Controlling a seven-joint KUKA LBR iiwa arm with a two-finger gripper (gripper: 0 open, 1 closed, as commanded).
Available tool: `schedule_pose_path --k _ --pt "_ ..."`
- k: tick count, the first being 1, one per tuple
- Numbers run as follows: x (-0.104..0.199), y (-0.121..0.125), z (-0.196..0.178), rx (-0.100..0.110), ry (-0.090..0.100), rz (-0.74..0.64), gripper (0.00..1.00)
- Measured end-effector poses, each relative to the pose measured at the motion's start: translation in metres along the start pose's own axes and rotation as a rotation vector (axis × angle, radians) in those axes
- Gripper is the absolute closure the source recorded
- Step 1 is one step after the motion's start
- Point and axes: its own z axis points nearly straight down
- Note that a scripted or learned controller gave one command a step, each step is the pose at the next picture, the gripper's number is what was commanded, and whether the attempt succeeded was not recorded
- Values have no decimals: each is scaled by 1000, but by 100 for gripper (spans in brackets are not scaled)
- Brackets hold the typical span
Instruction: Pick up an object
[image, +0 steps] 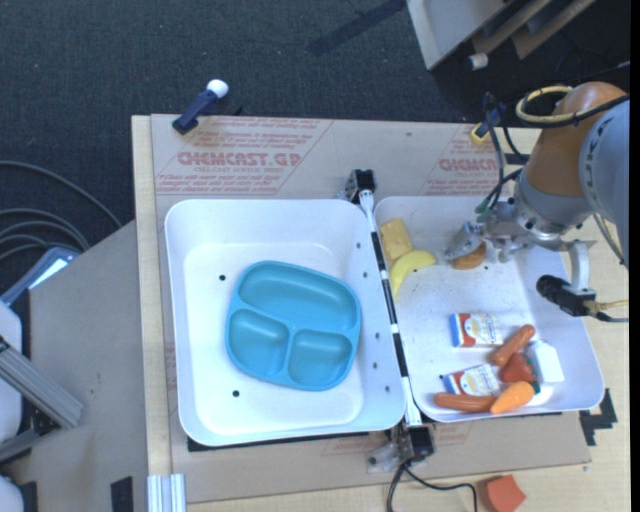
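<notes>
Lying nearest, at the right bin's (575, 400) front edge, are a hot dog (463, 402) and a carrot (512, 397). Leftward, a blue divided plate (292, 325) is sitting in the left bin (190, 260); farther right, my gripper (478, 245) is hovering with fingers seemingly pinching a small brown pastry (468, 260) near the yellow banana (410, 268).
</notes>
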Motion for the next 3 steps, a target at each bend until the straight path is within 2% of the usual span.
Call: schedule_pose_path --k 1,2,3 --pt "0 0 -10 -1 0 -1 100" --pt "0 0 -10 0 0 -1 0" --pt "0 1 -20 -2 -1 -2 100"
